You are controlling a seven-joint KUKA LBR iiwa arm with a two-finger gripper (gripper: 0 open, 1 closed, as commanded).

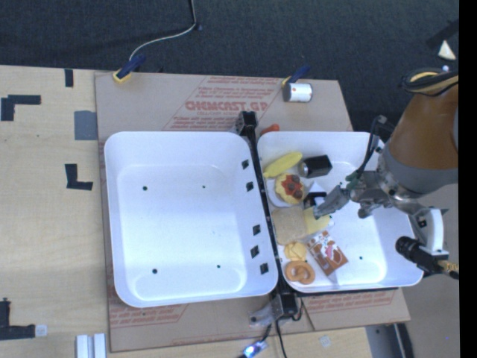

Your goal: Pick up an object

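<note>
Cardboard is lying under two white bins; the right bin [373, 144] is holding a banana [282, 163], long axis running left-right, tilted. Nearby the gripper [322, 206] is hovering.

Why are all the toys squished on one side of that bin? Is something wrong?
Nothing looks broken or spilled. The toys, like the yellow banana, the pretzel and the red-and-white packet, just lie bunched against the right bin's left wall. The pincer hovers above them near a black block.
</note>
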